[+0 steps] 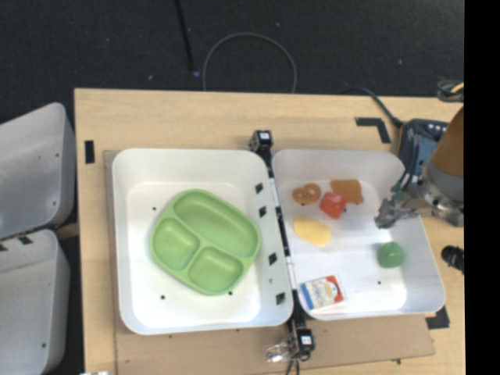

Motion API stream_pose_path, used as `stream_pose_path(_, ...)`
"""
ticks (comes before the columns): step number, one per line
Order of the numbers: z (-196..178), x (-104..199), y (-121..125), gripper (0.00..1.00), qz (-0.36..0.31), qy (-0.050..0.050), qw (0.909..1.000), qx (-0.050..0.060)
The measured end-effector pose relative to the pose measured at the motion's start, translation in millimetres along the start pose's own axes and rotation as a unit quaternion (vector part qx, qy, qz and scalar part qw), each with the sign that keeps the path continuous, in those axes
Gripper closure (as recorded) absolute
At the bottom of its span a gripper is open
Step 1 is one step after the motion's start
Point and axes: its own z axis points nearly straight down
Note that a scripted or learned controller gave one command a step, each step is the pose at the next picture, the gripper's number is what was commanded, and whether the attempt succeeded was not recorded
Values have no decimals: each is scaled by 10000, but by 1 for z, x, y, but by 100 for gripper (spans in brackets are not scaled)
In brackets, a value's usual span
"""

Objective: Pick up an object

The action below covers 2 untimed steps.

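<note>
Gripper [388, 216] low over right bin [418, 283], right side; open or shut, cannot tell. Green ball [390, 254] just nearer. Left of gripper: red piece [333, 205], pretzel [307, 194], orange piece [347, 189], yellow lump [312, 230]. Carton [322, 291] at near edge. Green tray [205, 241] (three compartments) in left bin [129, 287].

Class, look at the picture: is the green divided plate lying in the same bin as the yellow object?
No, the green divided plate lies in the left bin, the yellow object in the right bin.
</note>
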Motion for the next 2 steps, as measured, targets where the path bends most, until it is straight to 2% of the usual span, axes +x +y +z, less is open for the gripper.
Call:
stream_pose_path(1,-54,-2,2,100,-2,-2,10000,-3)
stream_pose_path(2,-50,48,12,100,-13,13,10000,30)
